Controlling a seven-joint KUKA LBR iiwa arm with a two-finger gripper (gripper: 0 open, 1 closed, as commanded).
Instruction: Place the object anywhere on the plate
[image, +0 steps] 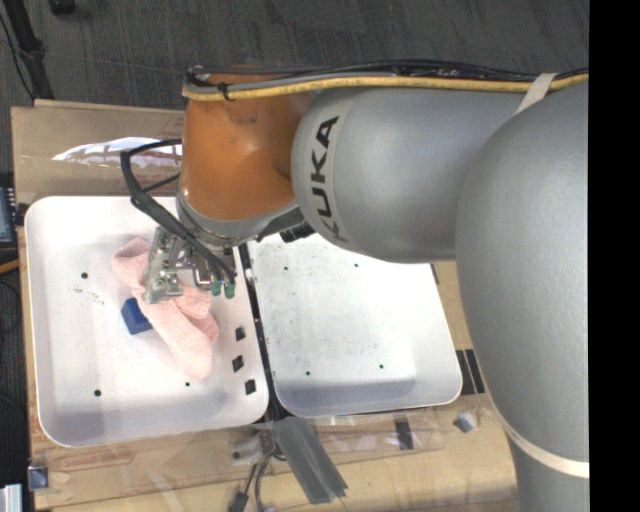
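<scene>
Where the gripper (163, 275) is: low in the left bin (60, 400), in the camera view, right on top of a pink thing (190, 335).
Grip: I cannot tell if it is spread wide or pinching something; the metal parts blur together.
Block (135, 317): a small blue one, just below and a bit left of the gripper, touching the pink thing's edge. I think this is the object to move.
Pink thing: soft and floppy looking, running from under the gripper down to its lower right. It may be the plate, or only a cloth; I cannot tell.
Right bin (340, 350): to the right of the gripper, past the wall between the bins.
How to do it well: come straight down over the block, not the pink stuff. Pinch the block by its sides. Lift it clear before moving. Set it down gently so it does not roll off.
Hard to see: the big arm (400, 170) covers the top of the right bin. The gripper hides what lies under it. I cannot pick out a sure plate.
</scene>
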